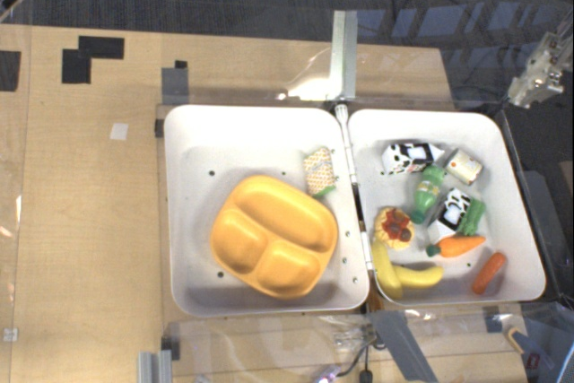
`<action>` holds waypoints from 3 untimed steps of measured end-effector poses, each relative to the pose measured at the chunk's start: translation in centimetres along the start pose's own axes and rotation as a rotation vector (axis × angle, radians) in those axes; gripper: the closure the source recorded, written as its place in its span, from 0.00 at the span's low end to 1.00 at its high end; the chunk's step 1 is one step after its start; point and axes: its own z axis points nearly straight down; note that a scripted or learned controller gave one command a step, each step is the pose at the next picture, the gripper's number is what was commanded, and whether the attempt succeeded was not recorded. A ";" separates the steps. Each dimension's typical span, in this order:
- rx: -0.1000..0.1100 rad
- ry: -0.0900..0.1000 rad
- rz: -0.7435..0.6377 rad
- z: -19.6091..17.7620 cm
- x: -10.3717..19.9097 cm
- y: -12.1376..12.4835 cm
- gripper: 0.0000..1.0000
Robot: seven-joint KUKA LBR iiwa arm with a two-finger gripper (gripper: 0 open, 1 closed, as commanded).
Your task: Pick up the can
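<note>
The can (459, 212), black-and-white patterned with a green end, lies on its side in the right bin (520, 193).

- Green bottle (428, 190): touching the can on its left.
- White box (464, 166): just above the can.
- Cow-patterned toy (411, 157): up and left of the can, beyond the bottle.
- Carrot (462, 245): just below the can.
- Orange piece (489, 272): below and right of the can.
- Banana (404, 272): below and left of the can.
- Red-and-yellow toy (395, 226): left of the can, past the bottle.
- Left bin (188, 193): well left of the can; contains a yellow divided plate (273, 235) and a small patterned packet (318, 170).

The gripper (543, 72) hangs well above and right of the can, outside the right bin. Its opening cannot be determined here.
</note>
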 end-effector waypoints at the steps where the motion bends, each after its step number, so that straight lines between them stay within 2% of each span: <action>1: -0.002 0.001 -0.624 0.0 1.4 3.0 1.00; 2: -0.003 0.002 -0.577 0.0 2.7 4.9 1.00; 3: -0.002 -0.001 -1.071 0.1 0.0 0.4 1.00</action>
